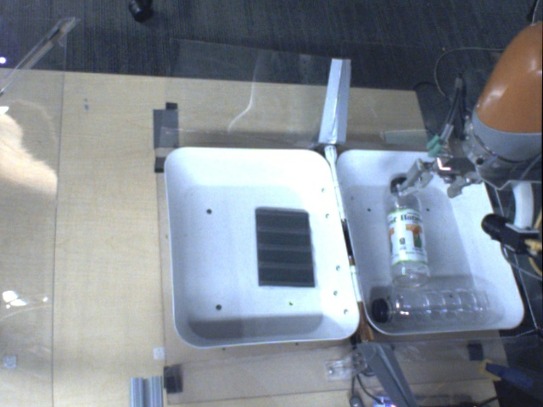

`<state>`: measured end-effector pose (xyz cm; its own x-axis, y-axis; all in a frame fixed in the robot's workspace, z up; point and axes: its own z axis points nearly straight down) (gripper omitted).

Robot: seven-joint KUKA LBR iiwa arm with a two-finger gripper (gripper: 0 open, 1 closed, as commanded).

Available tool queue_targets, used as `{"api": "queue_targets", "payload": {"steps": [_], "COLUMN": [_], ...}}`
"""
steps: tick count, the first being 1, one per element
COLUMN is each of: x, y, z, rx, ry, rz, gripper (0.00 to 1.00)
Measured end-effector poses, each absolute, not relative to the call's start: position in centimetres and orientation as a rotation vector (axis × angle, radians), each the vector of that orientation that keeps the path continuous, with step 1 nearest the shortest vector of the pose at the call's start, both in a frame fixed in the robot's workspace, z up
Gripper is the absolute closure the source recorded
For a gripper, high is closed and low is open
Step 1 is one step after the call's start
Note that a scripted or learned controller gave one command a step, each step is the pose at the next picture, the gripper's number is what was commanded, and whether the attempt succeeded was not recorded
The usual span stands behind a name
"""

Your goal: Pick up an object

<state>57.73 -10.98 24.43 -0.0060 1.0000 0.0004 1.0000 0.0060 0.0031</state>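
A clear plastic bottle with a white and green label [408, 237] lies lengthwise in the right bin [509, 312], its neck pointing to the back. A second clear bottle with a black cap [428, 303] lies across the bin along its front wall. A black ribbed rectangular block [284, 246] lies in the middle of the left bin [191, 227]. My gripper [436, 180] hangs over the back of the right bin, just behind and right of the labelled bottle's neck. It is open, with nothing between its fingers.
The arm's orange band [513, 83] and grey wrist fill the space above the right bin's back right corner. A metal divider post [333, 108] stands behind the seam between the bins. Cables [517, 236] run along the right bin's right side.
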Motion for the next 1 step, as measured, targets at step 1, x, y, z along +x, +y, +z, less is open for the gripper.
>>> {"api": "queue_targets", "payload": {"steps": [1], "x": [58.68], "y": [-14.82], "z": [9.55], "rx": [2.289], "ry": [2.145], "rz": [0.007], "gripper": [0.0]}}
